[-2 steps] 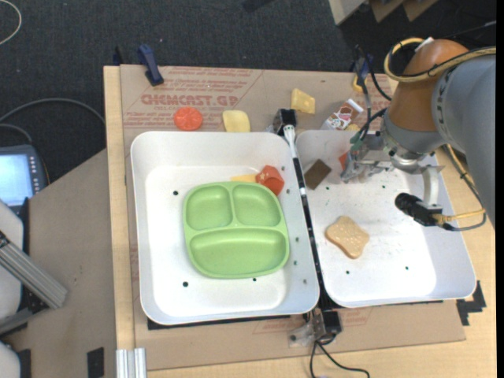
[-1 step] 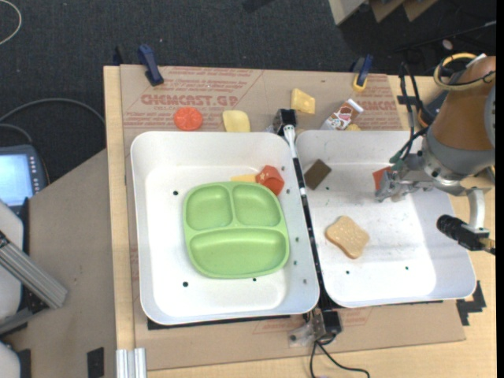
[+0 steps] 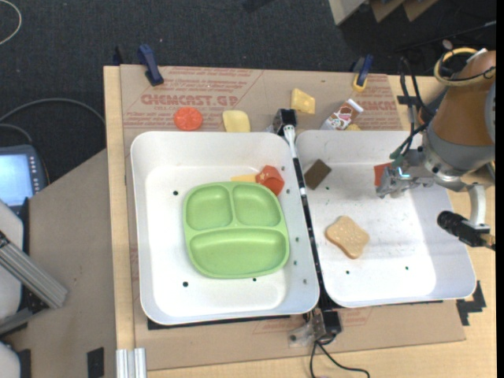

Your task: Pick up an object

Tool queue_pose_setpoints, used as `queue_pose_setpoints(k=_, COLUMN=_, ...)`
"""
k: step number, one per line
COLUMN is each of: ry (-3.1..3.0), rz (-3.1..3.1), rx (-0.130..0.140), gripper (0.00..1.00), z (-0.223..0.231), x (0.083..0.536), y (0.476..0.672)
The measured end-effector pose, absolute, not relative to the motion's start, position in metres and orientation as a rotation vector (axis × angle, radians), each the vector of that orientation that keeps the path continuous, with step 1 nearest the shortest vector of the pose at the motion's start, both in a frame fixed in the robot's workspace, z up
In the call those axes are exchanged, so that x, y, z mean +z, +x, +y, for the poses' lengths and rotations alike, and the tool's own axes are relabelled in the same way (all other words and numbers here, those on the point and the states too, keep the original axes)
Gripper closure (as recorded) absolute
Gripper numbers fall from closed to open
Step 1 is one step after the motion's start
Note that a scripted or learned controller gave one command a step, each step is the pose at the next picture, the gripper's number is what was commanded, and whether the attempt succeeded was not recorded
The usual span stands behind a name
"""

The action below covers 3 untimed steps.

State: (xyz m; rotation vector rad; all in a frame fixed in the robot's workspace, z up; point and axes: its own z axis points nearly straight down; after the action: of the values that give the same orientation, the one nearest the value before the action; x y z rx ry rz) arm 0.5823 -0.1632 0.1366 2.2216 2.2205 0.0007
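Note:
In the right bin (image 3: 441, 282) a tan slice of toy bread (image 3: 347, 236) lies near the middle. A small brown square block (image 3: 317, 173) sits by the bin's upper left corner. My gripper (image 3: 389, 183) hangs over the upper part of this bin, right of the brown block and up and to the right of the bread. The grey arm with its orange band (image 3: 465, 109) comes in from the right. The left bin (image 3: 150, 211) holds a green divided plate (image 3: 235, 230), with a red piece (image 3: 271, 179) and a thin yellow piece (image 3: 244, 179) at its upper right corner.
Behind the bins on the board lie an orange disc (image 3: 188, 119), a pale yellow piece (image 3: 235, 121), a yellow wedge (image 3: 302, 101) and a small red-and-white packet (image 3: 342, 116). Blue clamps (image 3: 150, 64) (image 3: 362, 71) hold the board's far edge. A black part (image 3: 465, 228) juts in over the right bin's right side.

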Motion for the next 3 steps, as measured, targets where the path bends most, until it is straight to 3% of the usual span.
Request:
queue_pose_setpoints(k=1, ry=2.223, rz=2.221, rx=0.000, gripper=0.00, z=-0.163, x=0.136, y=0.582)
queue_pose_setpoints(k=2, ry=2.219, rz=2.222, rx=-0.001, gripper=0.00, z=-0.174, x=0.082, y=0.609)
queue_pose_setpoints(k=3, ry=2.214, rz=2.217, rx=0.006, gripper=1.00, z=-0.174, x=0.097, y=0.610)
